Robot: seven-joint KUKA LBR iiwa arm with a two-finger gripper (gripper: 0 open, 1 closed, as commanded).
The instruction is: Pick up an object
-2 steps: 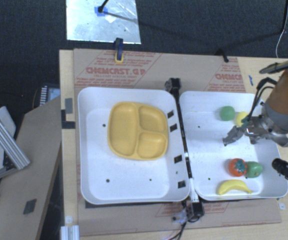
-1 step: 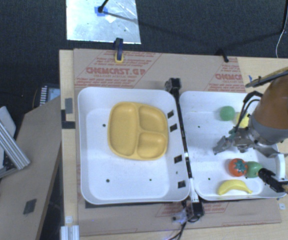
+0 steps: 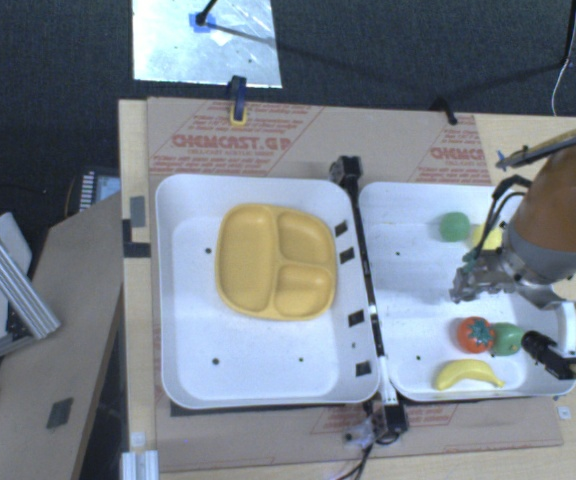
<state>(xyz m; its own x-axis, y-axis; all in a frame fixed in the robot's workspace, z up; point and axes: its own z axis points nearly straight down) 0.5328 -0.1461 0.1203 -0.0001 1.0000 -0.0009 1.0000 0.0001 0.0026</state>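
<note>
In the right bin (image 3: 408,268) lie a green ball (image 3: 454,226), a yellow piece (image 3: 489,236) half hidden behind the arm, a red-orange fruit (image 3: 474,334) touching a green fruit (image 3: 506,338), and a yellow banana (image 3: 468,373) near the front wall. My gripper (image 3: 467,286) hangs low over the bin floor, just above the red-orange fruit and below the green ball. Nothing shows between its tips. The grey and orange arm (image 3: 558,218) covers the bin's right side.
The left bin (image 3: 188,358) holds a yellow divided plate (image 3: 274,260). A black divider strip (image 3: 360,278) runs between the bins. Brown cardboard (image 3: 298,138) lies under both bins, with a yellow clamp (image 3: 238,103) at the back edge.
</note>
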